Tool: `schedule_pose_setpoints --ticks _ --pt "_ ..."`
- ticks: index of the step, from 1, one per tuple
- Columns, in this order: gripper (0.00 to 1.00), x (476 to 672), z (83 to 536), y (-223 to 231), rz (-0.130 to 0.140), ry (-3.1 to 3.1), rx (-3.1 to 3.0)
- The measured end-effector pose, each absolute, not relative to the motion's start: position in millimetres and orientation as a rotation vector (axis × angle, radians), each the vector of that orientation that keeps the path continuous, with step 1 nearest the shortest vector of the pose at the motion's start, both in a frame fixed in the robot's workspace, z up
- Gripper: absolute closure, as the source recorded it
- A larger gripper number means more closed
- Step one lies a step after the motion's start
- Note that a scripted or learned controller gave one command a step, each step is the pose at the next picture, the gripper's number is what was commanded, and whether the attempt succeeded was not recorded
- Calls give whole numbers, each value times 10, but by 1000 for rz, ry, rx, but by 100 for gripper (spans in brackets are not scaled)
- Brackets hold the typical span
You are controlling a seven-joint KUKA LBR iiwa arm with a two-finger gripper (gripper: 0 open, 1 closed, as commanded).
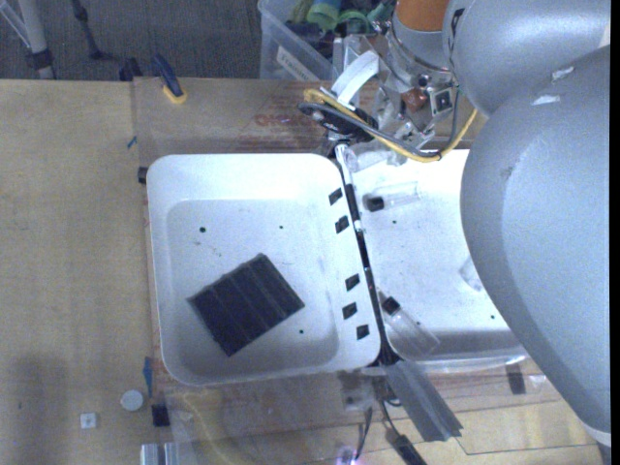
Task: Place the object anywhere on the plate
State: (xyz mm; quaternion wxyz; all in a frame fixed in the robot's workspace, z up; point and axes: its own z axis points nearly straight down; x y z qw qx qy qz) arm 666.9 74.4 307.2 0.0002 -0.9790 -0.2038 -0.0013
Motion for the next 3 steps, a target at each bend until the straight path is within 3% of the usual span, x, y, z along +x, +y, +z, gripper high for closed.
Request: schedule_pose_setpoints --ticks 1,2,3 --pt "100 6579 4351 448 1 -1196 -2905" --pt "100 6602 4248 755 6 -2244 -2195" --pt "100 6662 4351 2030 -4 -1745 -2614"
